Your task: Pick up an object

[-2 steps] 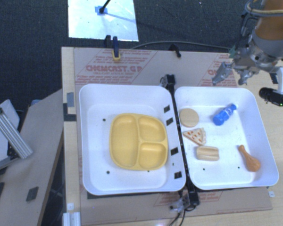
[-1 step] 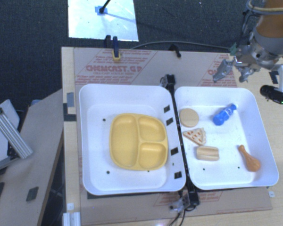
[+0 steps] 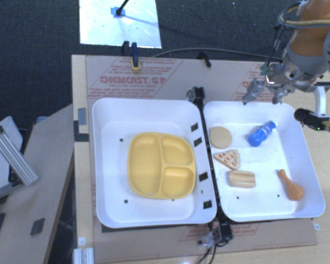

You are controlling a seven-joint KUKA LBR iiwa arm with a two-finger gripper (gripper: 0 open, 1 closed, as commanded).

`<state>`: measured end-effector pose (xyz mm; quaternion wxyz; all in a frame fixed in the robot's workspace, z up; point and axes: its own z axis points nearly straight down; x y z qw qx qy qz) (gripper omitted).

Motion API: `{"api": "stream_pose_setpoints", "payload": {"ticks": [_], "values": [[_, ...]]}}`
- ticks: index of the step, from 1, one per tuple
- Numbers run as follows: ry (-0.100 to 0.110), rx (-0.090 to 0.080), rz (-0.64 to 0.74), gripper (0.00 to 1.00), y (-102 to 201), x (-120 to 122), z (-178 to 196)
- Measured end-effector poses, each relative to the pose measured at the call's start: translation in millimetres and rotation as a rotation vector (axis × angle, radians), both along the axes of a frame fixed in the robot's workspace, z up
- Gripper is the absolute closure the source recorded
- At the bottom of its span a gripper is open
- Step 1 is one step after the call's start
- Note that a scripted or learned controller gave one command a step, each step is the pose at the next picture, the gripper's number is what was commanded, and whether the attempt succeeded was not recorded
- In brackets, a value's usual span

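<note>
Here the worktop (image 3: 82, 164) carries two shallow white bins side by side. The left bin (image 3: 107, 164) holds a yellow divided plate (image 3: 161, 165), lying flat near its middle with three compartments facing up. The right bin (image 3: 308, 169) holds five small things, all apart from one another: a blue bottle (image 3: 261, 133) lying tilted toward the upper middle, a round tan cookie (image 3: 220, 137) near the left wall, a toy pizza slice (image 3: 227, 159) just below the cookie, a toy bread roll (image 3: 242, 179) below that, and a toy chicken drumstick (image 3: 290, 186) toward the lower right. The grey arm (image 3: 313, 32), with its orange band, reaches in at the upper right. Its claw (image 3: 265, 93) hangs over the far rim of the right bin, above and behind the bottle, with its two fingers (image 3: 252, 92) spread apart and nothing between them, clear of every object in the bin
</note>
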<state>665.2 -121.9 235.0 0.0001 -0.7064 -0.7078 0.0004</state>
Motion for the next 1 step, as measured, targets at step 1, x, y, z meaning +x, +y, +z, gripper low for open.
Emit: {"api": "stream_pose_setpoints", "payload": {"ticks": [1], "values": [[0.0, 0.0, -0.001, 0.0, -2.6, 1.7, -42.0]]}}
